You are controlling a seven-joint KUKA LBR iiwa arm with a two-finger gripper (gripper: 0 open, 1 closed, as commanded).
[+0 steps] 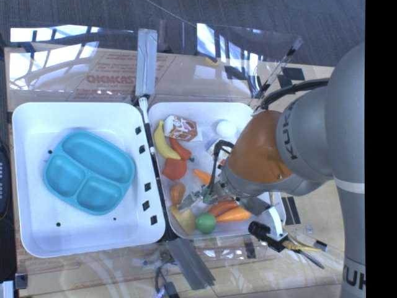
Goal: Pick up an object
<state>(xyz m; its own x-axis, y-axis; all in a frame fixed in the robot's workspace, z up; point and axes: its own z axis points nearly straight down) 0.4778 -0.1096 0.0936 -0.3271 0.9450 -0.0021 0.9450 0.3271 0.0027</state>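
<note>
Camera view showed our gripper point(206, 197) lowered into the right bin point(245, 113), among toy food: carrots point(229, 212) and a green ball point(206, 223) just beside it, a banana point(162, 143) farther back. A blue divided plate point(89, 171) lay in the left bin point(31, 185).

A robotics lab bench. Beside the KUKA arm point(310, 135) sit two white bins point(37, 228). Taped cardboard point(111, 73) and cables point(298, 247) surround it.
</note>
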